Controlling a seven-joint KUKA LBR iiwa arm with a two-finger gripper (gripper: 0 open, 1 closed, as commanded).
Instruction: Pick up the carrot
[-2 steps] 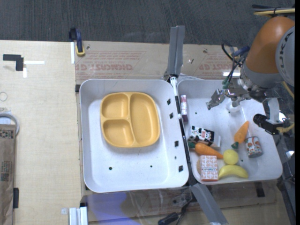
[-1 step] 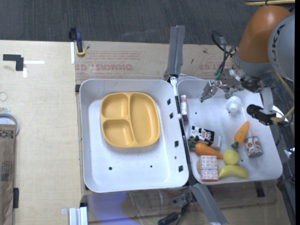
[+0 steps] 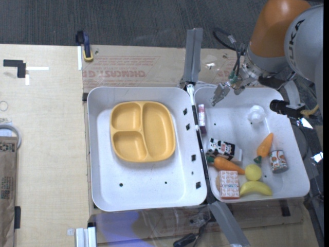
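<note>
Carrots number two in the right white bin, so the target is ambiguous. One slim orange carrot with a green stub lies in the lower middle of the frame's right half, its long axis running left to right with a slight downward tilt, just beside a black-and-white printed packet above it and a pale wafer-like block below it. A shorter orange carrot leans near upright further right, close to a small red-labelled can. A round yellow lemon and a curved yellow banana sit between and below them.

The claw hangs over the bin's upper left corner, well apart from both carrots; whether it is spread or closed cannot be told from this angle. The long carrot lies almost straight down the frame from it, the short one down and to the right.

In the left white bin rests a yellow three-part plastic plate. The pale wooden bench stretches off to the left.
</note>
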